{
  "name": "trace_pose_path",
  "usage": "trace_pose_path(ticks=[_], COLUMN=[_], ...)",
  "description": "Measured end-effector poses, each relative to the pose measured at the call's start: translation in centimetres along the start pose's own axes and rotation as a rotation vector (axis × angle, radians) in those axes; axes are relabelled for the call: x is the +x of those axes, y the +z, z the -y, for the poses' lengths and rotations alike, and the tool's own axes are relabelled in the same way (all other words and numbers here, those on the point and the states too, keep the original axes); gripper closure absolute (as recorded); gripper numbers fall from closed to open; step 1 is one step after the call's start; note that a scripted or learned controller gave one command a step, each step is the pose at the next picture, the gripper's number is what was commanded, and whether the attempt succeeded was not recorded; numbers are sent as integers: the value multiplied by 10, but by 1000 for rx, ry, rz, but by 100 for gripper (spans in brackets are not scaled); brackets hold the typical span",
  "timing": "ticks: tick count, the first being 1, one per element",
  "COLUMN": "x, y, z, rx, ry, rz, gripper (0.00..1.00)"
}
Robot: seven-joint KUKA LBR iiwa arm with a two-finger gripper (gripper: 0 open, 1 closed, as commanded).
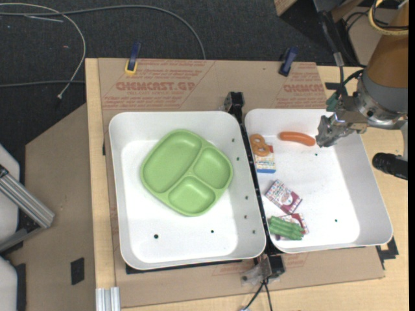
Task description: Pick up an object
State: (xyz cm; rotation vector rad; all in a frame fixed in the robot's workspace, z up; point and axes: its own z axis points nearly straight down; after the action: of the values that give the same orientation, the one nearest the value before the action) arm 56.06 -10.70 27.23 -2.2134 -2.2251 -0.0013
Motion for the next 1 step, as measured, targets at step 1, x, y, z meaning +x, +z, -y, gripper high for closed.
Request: trace_pose_path(ticks=[1], x=[45], y=[5], z=[2], rx=[0], ry=[0], rz=[0], gripper=[100])
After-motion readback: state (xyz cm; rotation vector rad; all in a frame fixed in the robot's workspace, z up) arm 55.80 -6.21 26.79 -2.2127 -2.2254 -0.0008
